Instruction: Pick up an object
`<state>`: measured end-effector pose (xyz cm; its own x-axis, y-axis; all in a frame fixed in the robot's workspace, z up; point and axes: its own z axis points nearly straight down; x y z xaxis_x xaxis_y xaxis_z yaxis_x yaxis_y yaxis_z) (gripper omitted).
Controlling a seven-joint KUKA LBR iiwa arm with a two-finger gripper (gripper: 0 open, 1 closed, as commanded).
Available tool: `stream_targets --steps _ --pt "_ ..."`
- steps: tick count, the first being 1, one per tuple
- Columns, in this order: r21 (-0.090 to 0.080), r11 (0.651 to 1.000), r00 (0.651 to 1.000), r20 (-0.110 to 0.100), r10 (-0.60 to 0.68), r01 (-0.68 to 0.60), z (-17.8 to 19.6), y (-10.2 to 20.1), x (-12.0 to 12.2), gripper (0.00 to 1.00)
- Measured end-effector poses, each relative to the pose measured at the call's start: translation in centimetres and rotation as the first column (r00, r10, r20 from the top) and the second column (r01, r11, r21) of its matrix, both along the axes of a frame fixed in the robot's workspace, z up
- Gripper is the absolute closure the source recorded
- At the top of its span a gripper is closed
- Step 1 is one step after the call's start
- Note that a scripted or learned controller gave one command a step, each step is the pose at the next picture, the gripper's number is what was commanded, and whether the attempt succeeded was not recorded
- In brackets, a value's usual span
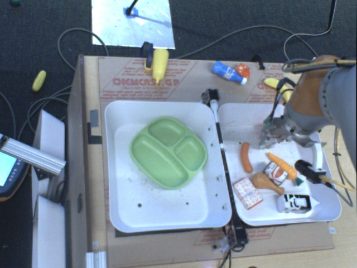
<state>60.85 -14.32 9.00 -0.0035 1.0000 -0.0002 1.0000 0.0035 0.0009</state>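
A cardboard-topped bench point(184, 74) stands on dark carpet point(39, 38).

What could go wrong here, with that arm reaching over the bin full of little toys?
The tool hovers over a bare patch of the right bin, so it may close on nothing. The carrot, can and drumstick lie bunched together; a grab there could catch two or knock them aside. The sausage lies fairly near the wall between the bins, where the tool might bump the rim.
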Motion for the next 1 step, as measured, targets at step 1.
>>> stream_targets --steps 1 --pt "0.0 1.0 1.0 0.001 0.0 0.0 0.06 0.0 0.04 0.0"
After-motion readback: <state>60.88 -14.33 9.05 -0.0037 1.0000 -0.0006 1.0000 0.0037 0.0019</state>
